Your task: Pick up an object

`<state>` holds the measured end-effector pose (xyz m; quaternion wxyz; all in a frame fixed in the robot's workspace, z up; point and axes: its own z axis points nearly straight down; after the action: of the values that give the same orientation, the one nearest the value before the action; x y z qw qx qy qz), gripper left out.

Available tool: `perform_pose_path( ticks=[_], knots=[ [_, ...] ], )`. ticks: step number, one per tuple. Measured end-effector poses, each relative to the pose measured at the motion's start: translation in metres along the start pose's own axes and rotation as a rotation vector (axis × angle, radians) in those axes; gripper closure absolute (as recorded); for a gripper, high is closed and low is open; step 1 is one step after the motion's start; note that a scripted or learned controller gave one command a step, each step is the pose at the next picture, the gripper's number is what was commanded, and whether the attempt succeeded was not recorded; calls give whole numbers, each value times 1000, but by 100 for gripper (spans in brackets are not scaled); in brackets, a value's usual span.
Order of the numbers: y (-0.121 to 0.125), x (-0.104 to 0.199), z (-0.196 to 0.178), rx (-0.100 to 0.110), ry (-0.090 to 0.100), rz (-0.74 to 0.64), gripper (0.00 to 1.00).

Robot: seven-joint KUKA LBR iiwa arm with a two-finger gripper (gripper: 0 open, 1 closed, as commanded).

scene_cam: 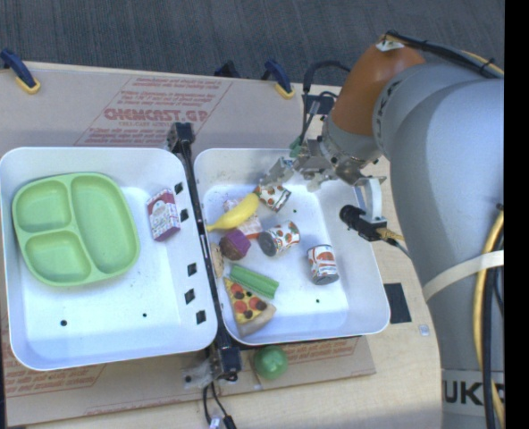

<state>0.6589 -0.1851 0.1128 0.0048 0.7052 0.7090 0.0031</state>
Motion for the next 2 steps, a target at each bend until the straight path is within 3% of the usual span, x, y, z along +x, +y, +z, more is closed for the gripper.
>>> perform_pose_path(
  ticks=[1, 2],
  knots=[
    [-61, 20, 21, 16, 3, 0, 0],
    [-60, 20, 10, 16, 2, -3, 100]
  ],
)
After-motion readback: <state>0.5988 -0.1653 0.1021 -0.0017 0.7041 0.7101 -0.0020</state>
